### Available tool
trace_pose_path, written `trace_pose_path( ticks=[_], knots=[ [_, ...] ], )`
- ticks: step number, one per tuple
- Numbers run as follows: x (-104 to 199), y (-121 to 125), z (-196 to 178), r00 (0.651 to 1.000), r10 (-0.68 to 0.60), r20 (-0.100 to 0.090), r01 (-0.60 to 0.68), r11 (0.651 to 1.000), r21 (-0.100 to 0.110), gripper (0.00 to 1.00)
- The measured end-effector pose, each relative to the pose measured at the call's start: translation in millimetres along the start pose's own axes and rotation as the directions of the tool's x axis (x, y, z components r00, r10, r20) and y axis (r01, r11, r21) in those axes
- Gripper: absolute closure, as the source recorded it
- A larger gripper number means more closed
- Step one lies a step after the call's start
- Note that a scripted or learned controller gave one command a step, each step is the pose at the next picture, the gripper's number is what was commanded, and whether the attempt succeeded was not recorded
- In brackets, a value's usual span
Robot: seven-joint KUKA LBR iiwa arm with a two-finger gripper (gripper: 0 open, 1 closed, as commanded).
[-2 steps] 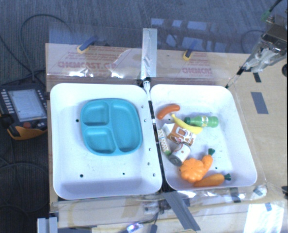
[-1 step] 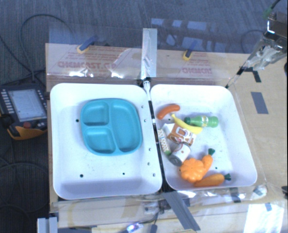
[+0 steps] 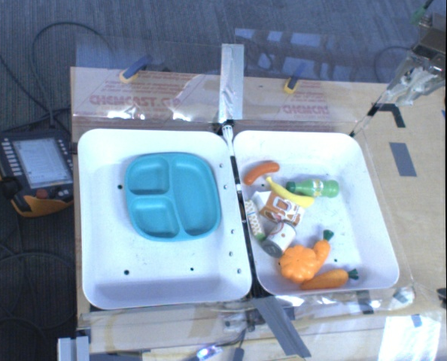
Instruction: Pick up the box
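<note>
The left bin (image 3: 95, 224) holds a blue sectioned plate (image 3: 171, 195). The right bin (image 3: 366, 201) holds the box (image 3: 282, 211) at its middle, among a banana (image 3: 290, 193), green bottle (image 3: 314, 188) and carrot (image 3: 327, 279).

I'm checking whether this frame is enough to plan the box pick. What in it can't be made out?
- Gripper, camera view: small and washed out at the top right edge; finger state unreadable.
- Box: print too small to read, partly covered by the banana.
- Can: label blurred, partly under the box.
</note>
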State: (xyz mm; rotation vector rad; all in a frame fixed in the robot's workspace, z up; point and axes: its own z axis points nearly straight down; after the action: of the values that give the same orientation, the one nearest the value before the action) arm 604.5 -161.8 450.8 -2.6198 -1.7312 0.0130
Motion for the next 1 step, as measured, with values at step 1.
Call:
trace_pose_path(
  ticks=[1],
  knots=[
    [0.5,0.5,-8.6,1.000,-0.001,0.003,0.001,1.000,0.001,1.00]
  ],
)
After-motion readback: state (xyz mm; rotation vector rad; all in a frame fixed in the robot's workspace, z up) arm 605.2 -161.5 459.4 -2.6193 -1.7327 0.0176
